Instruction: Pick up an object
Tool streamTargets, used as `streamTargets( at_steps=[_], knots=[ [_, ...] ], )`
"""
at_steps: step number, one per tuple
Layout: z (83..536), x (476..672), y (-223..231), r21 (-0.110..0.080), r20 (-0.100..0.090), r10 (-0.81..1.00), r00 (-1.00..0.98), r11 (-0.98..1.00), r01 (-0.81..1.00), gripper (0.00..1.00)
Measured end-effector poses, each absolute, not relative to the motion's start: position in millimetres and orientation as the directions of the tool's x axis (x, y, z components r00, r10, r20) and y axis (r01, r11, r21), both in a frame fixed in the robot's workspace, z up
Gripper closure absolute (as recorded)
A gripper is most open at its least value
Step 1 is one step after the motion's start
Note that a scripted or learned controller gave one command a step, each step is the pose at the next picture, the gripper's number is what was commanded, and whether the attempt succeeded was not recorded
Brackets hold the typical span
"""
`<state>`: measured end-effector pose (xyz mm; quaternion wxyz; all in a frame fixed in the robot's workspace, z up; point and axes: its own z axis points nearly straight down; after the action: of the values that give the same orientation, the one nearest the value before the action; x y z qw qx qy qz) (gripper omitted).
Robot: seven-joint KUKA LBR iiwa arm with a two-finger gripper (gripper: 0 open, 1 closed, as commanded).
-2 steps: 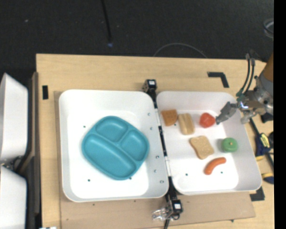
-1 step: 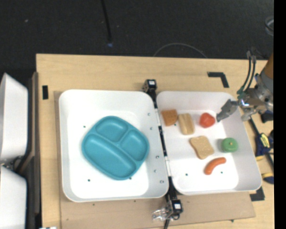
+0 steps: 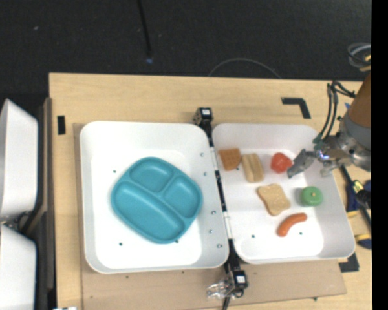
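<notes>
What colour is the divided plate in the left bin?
Teal blue, seen plainly in the camera view: the divided plate.

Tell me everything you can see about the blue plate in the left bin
The blue plate is a teal, rounded-square tray that looks like smooth plastic, moulded into three compartments: one long section and two smaller ones, split by raised ridges. It lies flat and turned at an angle on the floor of the left bin, near its middle. Nothing sits in it, and it touches only the bin floor.
</notes>
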<state>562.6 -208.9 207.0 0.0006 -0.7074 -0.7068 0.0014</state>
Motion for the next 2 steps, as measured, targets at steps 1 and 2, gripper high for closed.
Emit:
streamTargets(
  at_steps=[1, 2],
  knots=[
    [164, 562.1, -215, -0.002, -0.002, 1.000, 0.001, -0.001, 1.000, 0.00],
    [107, 569.1, -223, -0.002, -0.002, 1.000, 0.003, -0.003, 1.000, 0.00]
  ],
)
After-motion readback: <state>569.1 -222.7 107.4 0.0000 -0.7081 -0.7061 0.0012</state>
